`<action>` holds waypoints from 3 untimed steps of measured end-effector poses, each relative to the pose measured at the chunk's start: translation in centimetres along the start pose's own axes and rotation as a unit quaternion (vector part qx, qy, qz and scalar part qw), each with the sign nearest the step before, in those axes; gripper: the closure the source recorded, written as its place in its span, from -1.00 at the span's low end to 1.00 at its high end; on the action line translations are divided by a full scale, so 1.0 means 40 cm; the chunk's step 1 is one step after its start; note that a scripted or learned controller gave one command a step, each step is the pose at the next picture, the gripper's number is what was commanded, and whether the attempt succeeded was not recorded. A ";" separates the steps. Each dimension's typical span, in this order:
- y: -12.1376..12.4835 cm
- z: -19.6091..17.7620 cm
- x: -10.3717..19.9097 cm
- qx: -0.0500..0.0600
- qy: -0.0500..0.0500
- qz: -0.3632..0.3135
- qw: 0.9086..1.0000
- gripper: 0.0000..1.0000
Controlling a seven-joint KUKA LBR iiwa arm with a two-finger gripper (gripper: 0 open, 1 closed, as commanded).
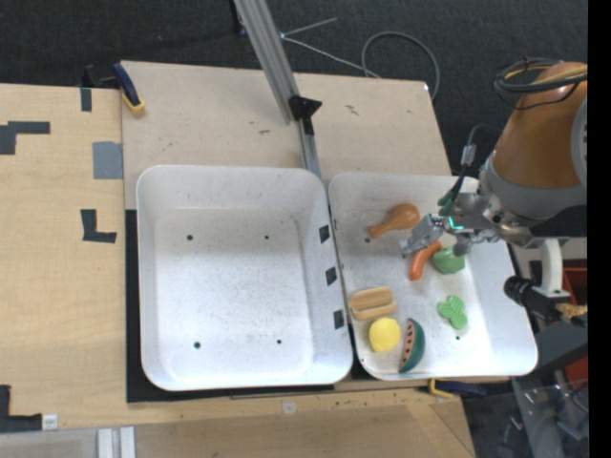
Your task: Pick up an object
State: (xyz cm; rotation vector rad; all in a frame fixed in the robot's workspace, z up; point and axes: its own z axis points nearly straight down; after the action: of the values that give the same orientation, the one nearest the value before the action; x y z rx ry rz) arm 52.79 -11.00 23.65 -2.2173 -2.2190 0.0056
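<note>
The right bin (496,351) holds several toy foods. A tan chicken drumstick (395,220) lies near its upper middle, with an orange carrot (421,261) and a green round piece (448,260) just below it. Lower down sit a hot dog bun (372,302), a yellow lemon (385,335), a watermelon slice (411,345) and a green leafy piece (452,311). My gripper (434,239) hangs low over the carrot and the green round piece, its grey fingers (417,240) right at the carrot's top. I see nothing lifted between them.
The left bin (153,256) stands beside the right one, their walls meeting in the middle. A metal pole (272,51) slants in from the top. The arm's orange wrist (539,132) overhangs the right bin's right edge. Cables lie behind the bench.
</note>
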 end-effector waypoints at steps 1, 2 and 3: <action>0.002 -0.005 0.000 -0.002 0.000 -0.001 1.000 -1.00; 0.009 0.153 0.010 0.001 0.000 0.000 1.000 -1.00; 0.003 0.286 -0.015 0.001 0.000 0.001 1.000 -1.00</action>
State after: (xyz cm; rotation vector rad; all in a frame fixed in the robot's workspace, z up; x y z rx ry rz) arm 52.84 -11.59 12.22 -2.2172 -2.2166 0.0083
